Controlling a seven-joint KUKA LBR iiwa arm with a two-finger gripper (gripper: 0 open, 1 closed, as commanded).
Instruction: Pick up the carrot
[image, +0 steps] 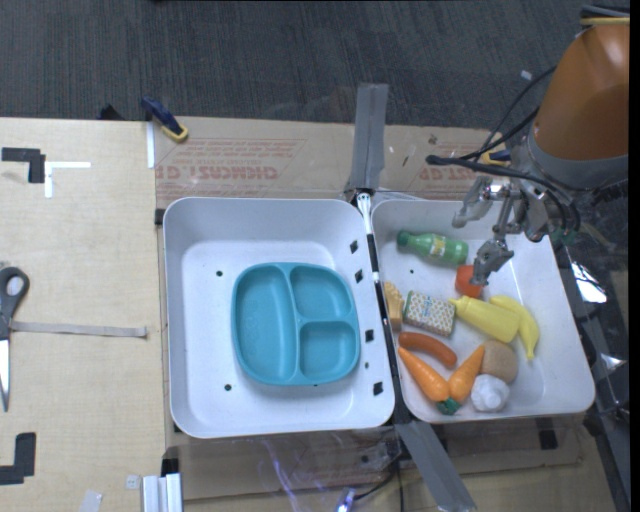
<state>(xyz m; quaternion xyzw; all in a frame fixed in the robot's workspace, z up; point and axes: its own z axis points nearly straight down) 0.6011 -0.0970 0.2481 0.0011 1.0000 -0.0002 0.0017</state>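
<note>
The fingers (490, 262) hang in the right bin (565, 300), over a small red thing (468, 281); I cannot tell if they are open or closed. The carrot (424, 374) lies nearer and to the left, pointing far-left to near-right.

Brightness: we see an evenly lit, fairly bright bench (80, 260), the white bins (190, 330) close to washed out.
Shadows: we find soft, faint ones inside the bin walls and under the blue plate (297, 323).
Glare: we note a pale sheen on the grey tape strip (370, 135).
Focus: we read the orange arm band (590, 90) as blurred; toys look slightly soft.
Colour: we see mild graininess on the dark floor (250, 50).
</note>
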